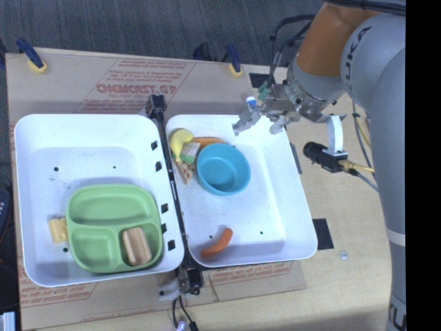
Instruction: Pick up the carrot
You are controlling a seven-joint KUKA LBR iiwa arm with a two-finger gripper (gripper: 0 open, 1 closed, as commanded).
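From my remote station I count two white bins: the left bin and the right bin. There is one green divided tray, one hot dog bun, one yellow block, one blue bowl, one banana, one carrot, one sausage and one gripper.

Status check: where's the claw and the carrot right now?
Claw open, above right bin's far edge. Carrot behind blue bowl, beside banana.
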